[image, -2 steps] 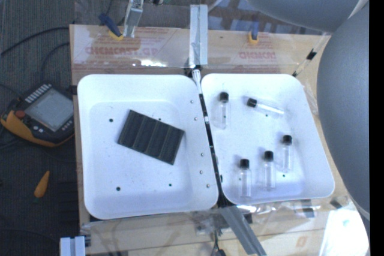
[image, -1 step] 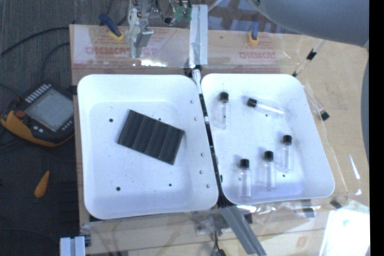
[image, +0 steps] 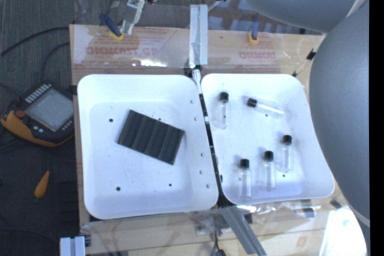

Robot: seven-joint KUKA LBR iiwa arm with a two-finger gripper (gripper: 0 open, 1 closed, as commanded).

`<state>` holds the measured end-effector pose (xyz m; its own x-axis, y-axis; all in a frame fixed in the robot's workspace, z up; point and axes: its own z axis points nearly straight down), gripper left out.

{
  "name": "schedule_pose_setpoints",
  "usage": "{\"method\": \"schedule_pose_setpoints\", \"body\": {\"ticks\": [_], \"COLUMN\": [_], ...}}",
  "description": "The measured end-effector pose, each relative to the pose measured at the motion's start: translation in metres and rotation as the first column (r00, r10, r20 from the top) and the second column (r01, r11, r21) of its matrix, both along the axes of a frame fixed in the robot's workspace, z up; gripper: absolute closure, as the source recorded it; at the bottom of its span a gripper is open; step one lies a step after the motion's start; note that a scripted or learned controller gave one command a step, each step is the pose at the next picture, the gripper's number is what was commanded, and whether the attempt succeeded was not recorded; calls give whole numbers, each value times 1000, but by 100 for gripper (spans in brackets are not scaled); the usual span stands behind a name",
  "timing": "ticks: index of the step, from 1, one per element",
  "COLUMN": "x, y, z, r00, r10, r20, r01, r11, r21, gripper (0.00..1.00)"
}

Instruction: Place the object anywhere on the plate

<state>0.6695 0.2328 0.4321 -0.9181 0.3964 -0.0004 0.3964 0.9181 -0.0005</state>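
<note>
Clear glass vials (image: pixel 223 108) with black caps lie near a ribbed dark plate (image: pixel 150 136); claw (image: pixel 128 28) state unclear.

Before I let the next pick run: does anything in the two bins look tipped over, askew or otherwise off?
Mostly tidy. In the right bin, one vial lies angled across the others, which run roughly parallel: vials. The dark ribbed plate sits skewed to the left bin walls. No spills or damage visible.
</note>
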Motion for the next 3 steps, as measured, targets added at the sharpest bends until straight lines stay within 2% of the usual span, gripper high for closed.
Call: {"method": "schedule_pose_setpoints", "body": {"ticks": [1, 2, 3], "x": [-20, 0, 0], "y": [0, 1, -8], "z": [1, 1, 1], "r00": [847, 311, 798], "r10": [531, 950, 602], "r20": [0, 5, 1], "r01": [-531, -950, -602], "r11": [847, 311, 798], "r21": [1, 1, 2], "gripper": [100, 100, 100]}}
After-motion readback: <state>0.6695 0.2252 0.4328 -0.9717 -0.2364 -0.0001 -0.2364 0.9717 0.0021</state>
